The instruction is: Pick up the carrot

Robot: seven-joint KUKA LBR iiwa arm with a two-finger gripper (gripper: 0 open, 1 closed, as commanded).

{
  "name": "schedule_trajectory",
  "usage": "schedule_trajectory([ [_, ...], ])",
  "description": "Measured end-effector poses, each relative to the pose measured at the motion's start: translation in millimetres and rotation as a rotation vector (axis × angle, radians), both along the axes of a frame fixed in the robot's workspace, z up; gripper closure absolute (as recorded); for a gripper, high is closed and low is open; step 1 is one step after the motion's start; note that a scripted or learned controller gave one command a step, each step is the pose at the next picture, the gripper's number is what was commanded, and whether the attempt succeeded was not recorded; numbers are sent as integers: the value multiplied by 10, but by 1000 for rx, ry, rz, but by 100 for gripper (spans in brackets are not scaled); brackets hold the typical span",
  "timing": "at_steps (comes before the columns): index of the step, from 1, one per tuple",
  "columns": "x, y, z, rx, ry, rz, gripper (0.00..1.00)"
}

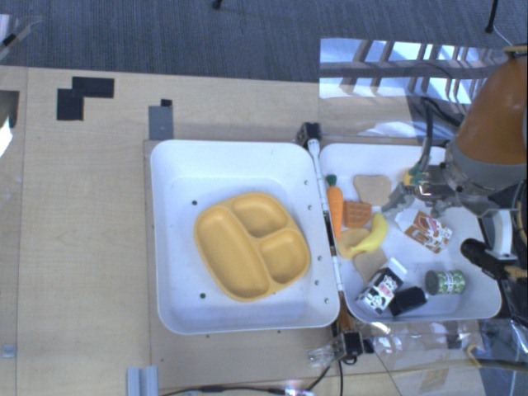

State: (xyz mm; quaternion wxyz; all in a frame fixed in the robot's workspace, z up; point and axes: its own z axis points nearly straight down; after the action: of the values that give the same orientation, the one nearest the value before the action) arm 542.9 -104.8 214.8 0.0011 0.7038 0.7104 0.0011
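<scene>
Nearest the lens, along the table's [74,246] front edge: tangled cables and a clear plastic clamp [346,349] beneath the seam between the two bins. Just behind, in the right bin [487,304], a black-and-white cow-patterned carton [379,291] touching a dark cylinder [407,301], with a small green-labelled can [446,283] lying on its side near them. Farther back, a yellow banana [369,238] curving over a pale slice, an orange-brown waffle-like square [357,214], a tan bread slice [373,189], and a printed red-and-white packet [428,230]. Against that bin's left wall, lying lengthwise beside the divider: the carrot [335,210], orange with its green top pointing to the far side, touching the waffle-like square's edge, well apart from the gripper. Over the bin's far right part, reaching in from the right below the orange band: the gripper [421,190], hovering near the packet and the bread; fingers too blurred against the wrist hardware to tell whether spread or pressed together, nothing visibly between them. Centred in the left bin [177,180]: a yellow three-compartment plate [252,244].
</scene>
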Motion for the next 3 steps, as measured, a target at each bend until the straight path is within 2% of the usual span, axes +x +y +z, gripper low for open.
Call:
schedule_trajectory([
  [1,469,730,-254,2,-1,15,0],
  [2,466,154,-1261,-4,-9,-104,0],
  [3,955,163,-1277,-2,-5,-144,0],
])
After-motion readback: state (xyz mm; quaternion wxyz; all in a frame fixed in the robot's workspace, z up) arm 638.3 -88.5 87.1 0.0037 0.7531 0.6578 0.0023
